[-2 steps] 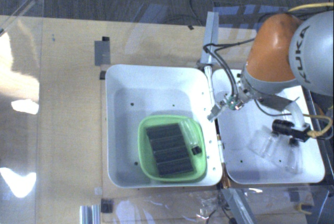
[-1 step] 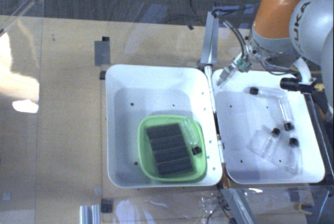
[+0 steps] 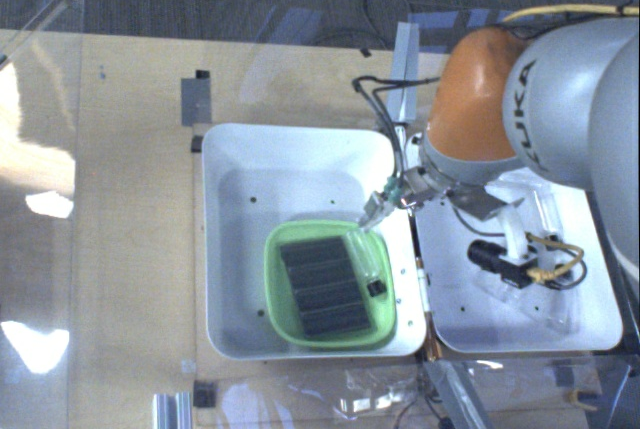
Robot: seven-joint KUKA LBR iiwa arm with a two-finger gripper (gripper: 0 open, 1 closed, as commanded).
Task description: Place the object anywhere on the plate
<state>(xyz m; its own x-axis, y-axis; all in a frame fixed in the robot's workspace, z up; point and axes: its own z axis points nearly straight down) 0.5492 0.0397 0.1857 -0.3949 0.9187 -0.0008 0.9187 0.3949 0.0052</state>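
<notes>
The gripper (image 3: 378, 212) is hanging low over the left bin (image 3: 240, 167), its tip sitting at the far right rim of the plate (image 3: 272, 277). Nothing is showing in its grasp. The view does not show whether it is open or closed, or whether it is touching the rim.

On the left, the bench (image 3: 120, 217) is lying bare and pale. The left bin is carrying the green plate in its near right corner, close to both walls. A dark ridged block (image 3: 322, 287) is lying flat across the middle of the plate, its long side running slantwise from the far left toward the near right. A small black piece (image 3: 376, 287) is sitting just beside the block's right edge, also on the plate.

The arm (image 3: 570, 107) is reaching in from the right, its orange band (image 3: 480, 97) bulging above the wall between the bins. The wrist is angling down and leftward across that wall. Its grey body is covering the far part of the right bin (image 3: 600, 322).
</notes>
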